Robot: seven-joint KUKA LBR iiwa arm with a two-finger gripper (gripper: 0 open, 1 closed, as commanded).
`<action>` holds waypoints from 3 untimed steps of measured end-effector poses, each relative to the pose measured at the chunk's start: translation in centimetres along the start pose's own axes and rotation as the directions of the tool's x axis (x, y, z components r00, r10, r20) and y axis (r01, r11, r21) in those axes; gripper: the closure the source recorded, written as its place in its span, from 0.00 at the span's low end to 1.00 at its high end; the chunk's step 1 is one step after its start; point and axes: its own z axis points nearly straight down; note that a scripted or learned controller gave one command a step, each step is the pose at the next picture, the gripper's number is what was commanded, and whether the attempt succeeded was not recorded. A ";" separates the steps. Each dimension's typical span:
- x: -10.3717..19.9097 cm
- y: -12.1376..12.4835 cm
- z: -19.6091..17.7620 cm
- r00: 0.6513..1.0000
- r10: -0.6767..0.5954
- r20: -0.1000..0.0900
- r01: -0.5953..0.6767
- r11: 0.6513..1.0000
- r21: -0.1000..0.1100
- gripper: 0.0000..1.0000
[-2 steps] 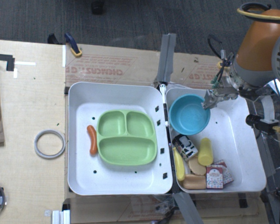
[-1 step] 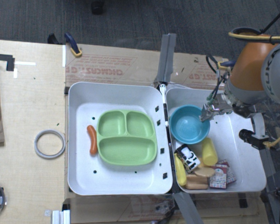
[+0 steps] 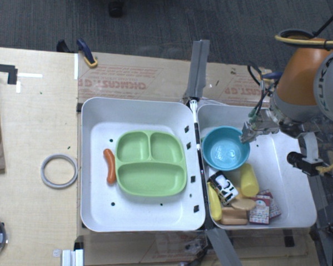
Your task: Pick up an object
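The right bin [image 3: 286,180] holds a blue bowl [image 3: 226,149], a yellow cylinder [image 3: 248,181], a black-and-white toy [image 3: 225,187], a yellow banana-like piece [image 3: 213,201], tan sausage pieces [image 3: 236,211] and a small reddish carton [image 3: 260,207]. My gripper [image 3: 249,134] hangs over the right bin at the bowl's upper right rim, below the grey wrist with its orange band [image 3: 300,75]. I see nothing held in it. The left bin [image 3: 92,170] holds a green divided plate [image 3: 151,162] and an orange toy sausage [image 3: 110,165].
A grey ring [image 3: 59,170] lies on the bench left of the bins. A vertical metal post [image 3: 198,67] stands behind the divider between the bins. Cables [image 3: 263,87] hang by the wrist. Cardboard [image 3: 133,80] lies behind the left bin.
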 end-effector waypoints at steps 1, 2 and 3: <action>-0.2 0.0 -0.9 1.000 0.003 0.001 -0.003 1.000 0.000 1.00; -5.8 -0.1 -11.1 0.951 0.310 -0.007 -0.310 0.951 0.003 1.00; -5.7 -0.1 -11.1 0.951 0.309 -0.007 -0.309 0.951 0.003 0.00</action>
